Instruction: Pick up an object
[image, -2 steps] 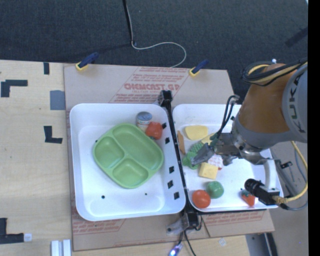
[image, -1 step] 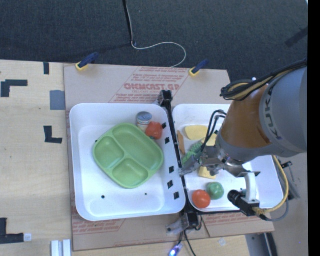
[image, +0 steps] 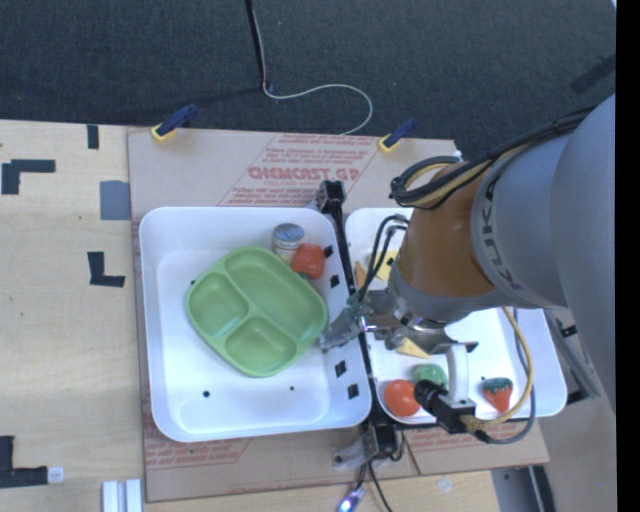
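Note:
My gripper (image: 343, 328) hangs low over the divider between the two bins, at the right edge of the green divided plate (image: 258, 310) in the left bin (image: 170, 400). Behind the plate stand a small grey can (image: 288, 237) and an orange-red fruit (image: 309, 261). In the right bin (image: 545, 360), near its front, lie an orange-red ball (image: 401, 398), a green piece (image: 431, 375) and a red strawberry-like toy (image: 497, 393). A yellow piece (image: 411, 348) peeks out from under the wrist. The arm hides much of the right bin.
The arm's grey body and orange band (image: 450, 240) cover the right bin's middle and back. A black bar (image: 340, 250) runs along the divider. Cables (image: 520, 390) loop by the wrist. Bare white floor shows at the left bin's front.

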